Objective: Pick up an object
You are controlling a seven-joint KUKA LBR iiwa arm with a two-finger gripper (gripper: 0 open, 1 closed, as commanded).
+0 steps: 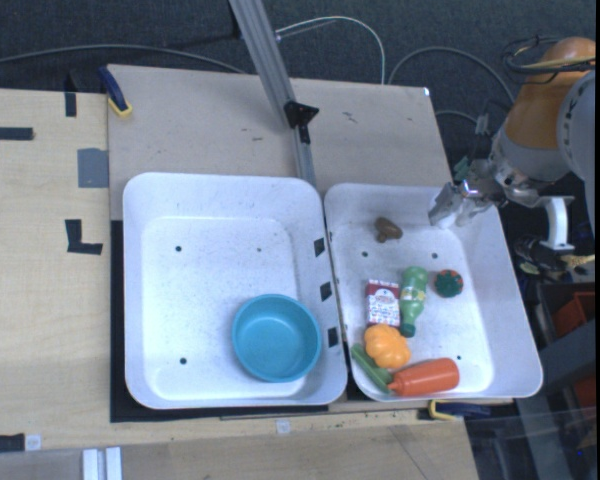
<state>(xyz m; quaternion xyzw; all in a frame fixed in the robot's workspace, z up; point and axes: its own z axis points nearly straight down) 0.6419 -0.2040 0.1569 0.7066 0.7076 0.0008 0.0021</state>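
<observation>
Gripper point(453, 210) hovers near the brown lump point(387, 230) — finger state unclear; centre over it before descending

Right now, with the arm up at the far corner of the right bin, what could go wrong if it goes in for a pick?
1. The hand sits near the right bin's rim; a straight descent might clip it.
2. The red box, green bottle, orange fruit and carrot crowd together, so a grasp there may nudge neighbours or catch two.
3. The brown piece and green ball look small and could slip away.
</observation>
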